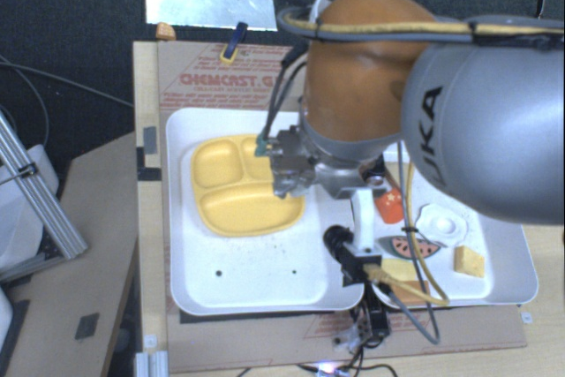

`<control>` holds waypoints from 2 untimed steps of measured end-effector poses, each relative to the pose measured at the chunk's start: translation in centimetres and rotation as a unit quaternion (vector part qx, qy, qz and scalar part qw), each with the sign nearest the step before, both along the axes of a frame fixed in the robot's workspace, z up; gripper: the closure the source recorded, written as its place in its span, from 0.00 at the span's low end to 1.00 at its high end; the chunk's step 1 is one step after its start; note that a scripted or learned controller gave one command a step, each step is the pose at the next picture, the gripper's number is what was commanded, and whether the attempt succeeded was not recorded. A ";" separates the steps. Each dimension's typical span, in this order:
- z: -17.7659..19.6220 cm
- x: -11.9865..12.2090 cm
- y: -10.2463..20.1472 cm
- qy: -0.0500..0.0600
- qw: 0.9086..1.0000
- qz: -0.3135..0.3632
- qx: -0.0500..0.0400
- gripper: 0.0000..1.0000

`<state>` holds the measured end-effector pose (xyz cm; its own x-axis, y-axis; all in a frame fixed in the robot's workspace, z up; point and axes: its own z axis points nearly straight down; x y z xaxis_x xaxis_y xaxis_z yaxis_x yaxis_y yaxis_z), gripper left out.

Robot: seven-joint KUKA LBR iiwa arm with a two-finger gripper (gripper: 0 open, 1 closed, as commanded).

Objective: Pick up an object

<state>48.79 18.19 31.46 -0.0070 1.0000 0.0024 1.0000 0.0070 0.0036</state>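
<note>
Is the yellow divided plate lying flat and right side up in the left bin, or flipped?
Right side up and flat: the yellow divided plate shows its raised rim and compartment hollows facing up, resting on the left bin floor.

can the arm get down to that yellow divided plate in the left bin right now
Probably yes. The yellow divided plate lies flat in the left bin with nothing on top of it, and the arm's wrist hangs right over its right edge, so the way down looks free.

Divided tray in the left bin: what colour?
Yellow tray, best seen in the camera view.
</note>
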 end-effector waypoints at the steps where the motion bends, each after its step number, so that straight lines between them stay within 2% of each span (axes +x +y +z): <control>1: -2.9 7.1 -1.7 0.000 1.000 -0.004 -0.001 1.00; 2: 3.2 4.5 3.1 -0.001 1.000 0.001 0.001 1.00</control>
<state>53.31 21.29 34.61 -0.0082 1.0000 0.0038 1.0000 0.0082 0.0054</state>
